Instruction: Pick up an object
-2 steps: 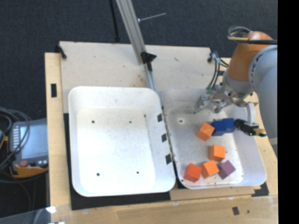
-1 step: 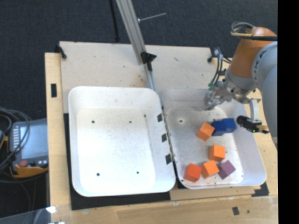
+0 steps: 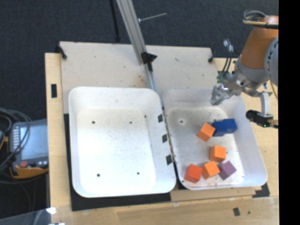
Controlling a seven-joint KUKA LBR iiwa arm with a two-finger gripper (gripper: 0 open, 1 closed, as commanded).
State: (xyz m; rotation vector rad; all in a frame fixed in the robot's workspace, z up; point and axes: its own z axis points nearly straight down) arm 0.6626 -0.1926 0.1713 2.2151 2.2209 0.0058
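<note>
The right bin [image 3: 187,111] holds several blocks. A blue block [image 3: 225,126] lies next to an orange cube [image 3: 205,131] near the bin's middle right. Lower down sit another orange cube [image 3: 217,152], a smaller orange one [image 3: 211,169], a red-orange cube [image 3: 193,173] and a purple cube [image 3: 227,169]. My gripper [image 3: 218,95] hangs above the far right corner of this bin, apart from all the blocks and up-right of the blue one. Nothing shows between its fingers.
The left bin [image 3: 79,125] lies beside the right one, with a row of black clips [image 3: 165,137] between them. A slanted metal pole [image 3: 133,29] rises from behind the bins. A pendant device [image 3: 28,146] rests off the bench at the left.
</note>
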